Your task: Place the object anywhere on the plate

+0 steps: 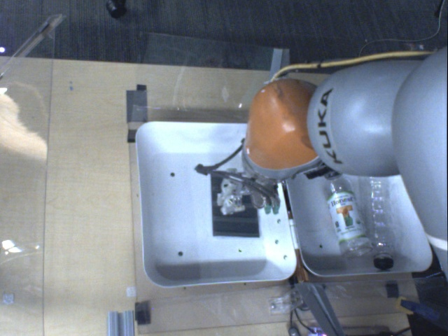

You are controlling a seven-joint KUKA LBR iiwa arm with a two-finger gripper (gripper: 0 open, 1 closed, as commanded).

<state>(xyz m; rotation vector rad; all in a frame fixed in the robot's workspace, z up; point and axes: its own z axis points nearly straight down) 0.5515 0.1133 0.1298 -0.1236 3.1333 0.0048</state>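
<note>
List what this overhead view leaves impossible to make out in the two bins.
- The gripper: the camera view sees it end-on from above and the orange band covers its top, so its tip blurs against the black plate.
- The black plate: its upper part lies under the gripper.
- The clear bottle in the right bin: its label is too small to read.
- The right bin's far side: hidden by the grey arm.

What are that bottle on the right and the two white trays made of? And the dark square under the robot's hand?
Bottle: looks like clear plastic, since the tray shows through it; it has a printed label and a dark cap.
Left bin and right bin: probably moulded plastic, smooth white with rounded corners and soft glare.
Dark square: flat, matte black; material unclear.
</note>
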